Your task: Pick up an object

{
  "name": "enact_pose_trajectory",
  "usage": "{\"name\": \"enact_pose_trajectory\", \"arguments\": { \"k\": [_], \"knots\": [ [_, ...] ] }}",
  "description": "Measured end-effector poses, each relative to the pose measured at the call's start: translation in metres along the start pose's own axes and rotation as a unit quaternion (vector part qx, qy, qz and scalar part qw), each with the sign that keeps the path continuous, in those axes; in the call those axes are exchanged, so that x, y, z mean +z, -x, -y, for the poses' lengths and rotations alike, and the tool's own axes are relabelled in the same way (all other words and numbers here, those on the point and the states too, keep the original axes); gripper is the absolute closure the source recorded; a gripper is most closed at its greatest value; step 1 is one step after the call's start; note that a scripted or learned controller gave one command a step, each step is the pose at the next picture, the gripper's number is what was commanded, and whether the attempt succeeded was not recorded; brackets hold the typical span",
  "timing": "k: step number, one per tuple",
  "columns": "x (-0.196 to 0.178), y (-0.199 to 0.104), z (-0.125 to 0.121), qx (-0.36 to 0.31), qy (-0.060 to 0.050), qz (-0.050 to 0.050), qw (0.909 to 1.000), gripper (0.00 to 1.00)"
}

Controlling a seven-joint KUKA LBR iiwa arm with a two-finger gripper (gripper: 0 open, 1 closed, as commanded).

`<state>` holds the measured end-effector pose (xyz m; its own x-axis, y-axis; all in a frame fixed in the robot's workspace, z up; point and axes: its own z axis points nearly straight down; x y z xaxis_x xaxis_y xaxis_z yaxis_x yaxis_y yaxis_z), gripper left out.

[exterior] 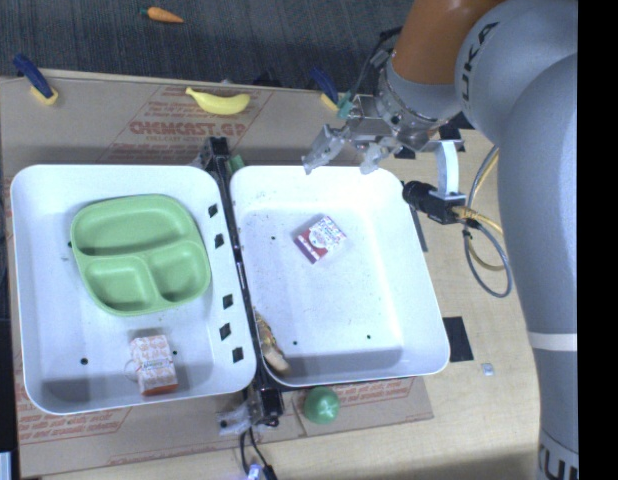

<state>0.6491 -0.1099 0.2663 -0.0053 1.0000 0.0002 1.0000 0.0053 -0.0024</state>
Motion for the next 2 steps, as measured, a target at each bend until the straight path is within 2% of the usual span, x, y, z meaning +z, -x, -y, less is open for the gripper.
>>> {"name": "enact_pose_trajectory", "arguments": {
  "k": [1,2],
  "knots": [
    [-0.002,0.009,-0.008,0.0,0.001,0.0,1.0,0.0],
    [0.128,0.022,0.029,0.0,-0.003,0.0,1.0,0.0]
  ]
}}
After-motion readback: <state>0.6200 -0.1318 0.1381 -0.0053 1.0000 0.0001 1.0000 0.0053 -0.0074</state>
